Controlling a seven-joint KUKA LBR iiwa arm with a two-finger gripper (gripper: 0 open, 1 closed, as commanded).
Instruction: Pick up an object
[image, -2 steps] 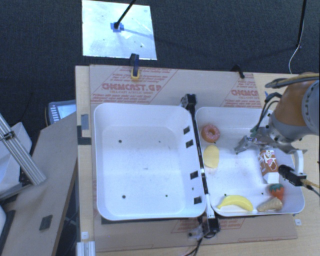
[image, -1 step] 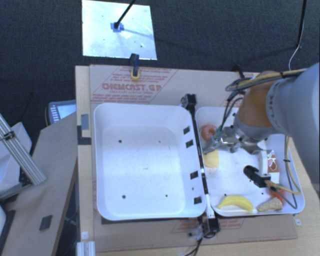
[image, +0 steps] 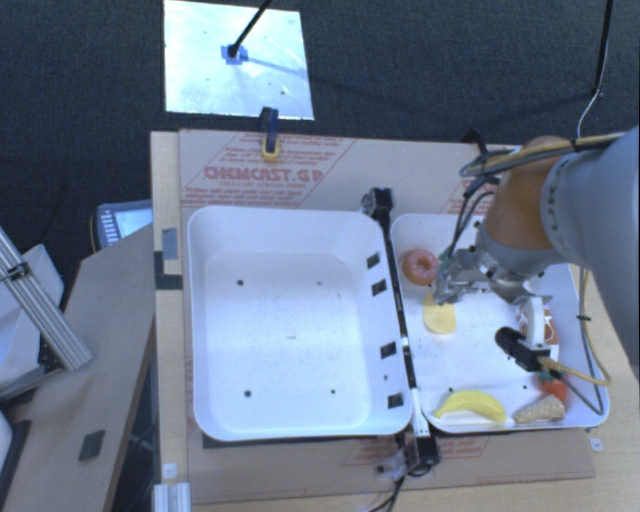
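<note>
Right now the right bin (image: 470, 362) is crowded. Pink donut (image: 418, 265) sits just left of the claw (image: 443, 292). Banana (image: 472, 405) and a tan wedge (image: 540, 410) lie along the near rim. Left bin (image: 290, 330) is alongside, with black clips (image: 388, 350) on the shared edge. Claw hangs over the top edge of the yellow piece (image: 439, 320), which is pale yellow, roundish, flat-looking, mid-bin near the divider. Can't tell how far the claw is open, or whether it touches the piece, since the wrist covers it. Small orange-red item (image: 553, 386) by the wedge is too small to identify.
</note>
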